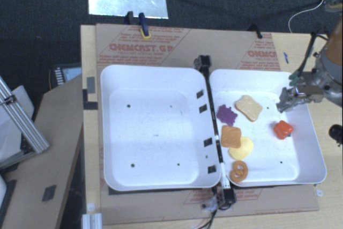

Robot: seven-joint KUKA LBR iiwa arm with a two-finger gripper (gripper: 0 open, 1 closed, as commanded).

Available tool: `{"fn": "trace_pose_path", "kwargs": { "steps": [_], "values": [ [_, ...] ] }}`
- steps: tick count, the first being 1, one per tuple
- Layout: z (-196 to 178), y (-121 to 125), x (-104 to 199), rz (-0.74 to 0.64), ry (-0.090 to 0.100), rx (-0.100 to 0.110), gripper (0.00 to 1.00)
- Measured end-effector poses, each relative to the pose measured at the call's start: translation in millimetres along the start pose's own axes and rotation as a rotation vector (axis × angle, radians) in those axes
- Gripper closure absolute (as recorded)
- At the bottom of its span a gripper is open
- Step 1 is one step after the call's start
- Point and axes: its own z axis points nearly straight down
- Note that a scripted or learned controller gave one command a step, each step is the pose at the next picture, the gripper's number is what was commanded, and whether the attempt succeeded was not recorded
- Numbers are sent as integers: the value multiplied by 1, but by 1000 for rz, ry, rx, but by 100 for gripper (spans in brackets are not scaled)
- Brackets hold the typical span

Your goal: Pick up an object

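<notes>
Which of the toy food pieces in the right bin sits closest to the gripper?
The red-orange toy chunk, just below the gripper; the other pieces lie further left.

Bench (pixel 64 115) under printed cardboard sheet (pixel 177 45), bearing two white bins side by side, left (pixel 155 131), right (pixel 268 137).

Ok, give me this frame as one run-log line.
gripper: over right bin, upper right, holding nothing seen | nearest: red piece, toast slice | left bin: no items seen | pick: not yet done
</notes>
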Motion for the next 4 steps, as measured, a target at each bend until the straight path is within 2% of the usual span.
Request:
{"fn": "trace_pose_path", "kwargs": {
  "steps": [1,2,3,4],
  "values": [
    [-216,1,-24,5,-9,-35,100],
    [-48,-19,54,-2,0,2,100],
    [-166,-15,84,1,-3,-29,100],
    [-208,-19,143,-1,-2,-20,100]
  ]
}}
